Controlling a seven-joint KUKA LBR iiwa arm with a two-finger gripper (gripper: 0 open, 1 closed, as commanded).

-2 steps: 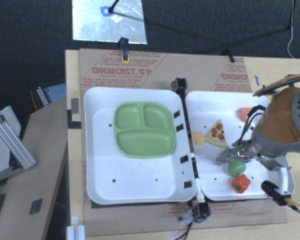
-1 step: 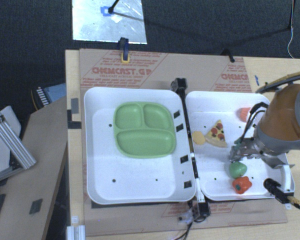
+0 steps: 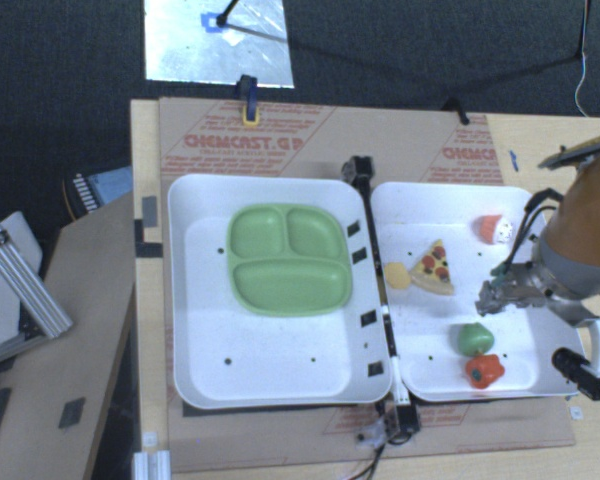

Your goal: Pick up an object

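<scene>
Looking down on the bench [image 3: 150, 388], you see two white bins side by side. The left bin [image 3: 195, 368] holds a green divided plate [image 3: 288, 258] with three compartments. The right bin [image 3: 420, 368] holds the small toy foods.

The pizza slice [image 3: 433, 267] lies flat near the middle of the right bin. It is a yellow triangle with red dots on top. Its long axis runs at a slant, and the narrow tip points up and to the right, toward the far side of the bin, while the wide crust end is nearer to the divider between the bins. Just beside its left edge is a small yellow piece [image 3: 397, 277], round and pale; you cannot tell if the two touch.

A small red and white object [image 3: 495, 229] sits near the far right corner of this bin. A green round piece [image 3: 474, 339] and a red piece [image 3: 485, 370] sit near the front, the red one just below the green one.

The arm [image 3: 585, 238] reaches in from the right. The gripper [image 3: 500, 294] is above the bin floor, between the pizza slice and the green piece, apart from both. You cannot tell how far it is open, and nothing can be seen in it.
</scene>
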